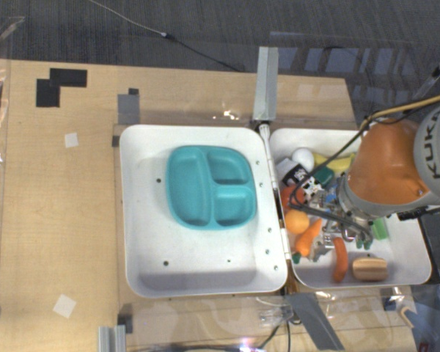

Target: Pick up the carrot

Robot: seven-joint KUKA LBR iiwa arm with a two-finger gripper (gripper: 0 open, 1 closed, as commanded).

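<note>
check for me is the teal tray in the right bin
No, the teal tray lies in the left bin, while the right bin holds the carrot and other toy food.

Tool [324,242] over carrot [309,238]

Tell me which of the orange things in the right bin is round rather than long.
The orange ball near the bin's left wall. The carrot just below it and the reddish piece further right are both long and thin.
</note>
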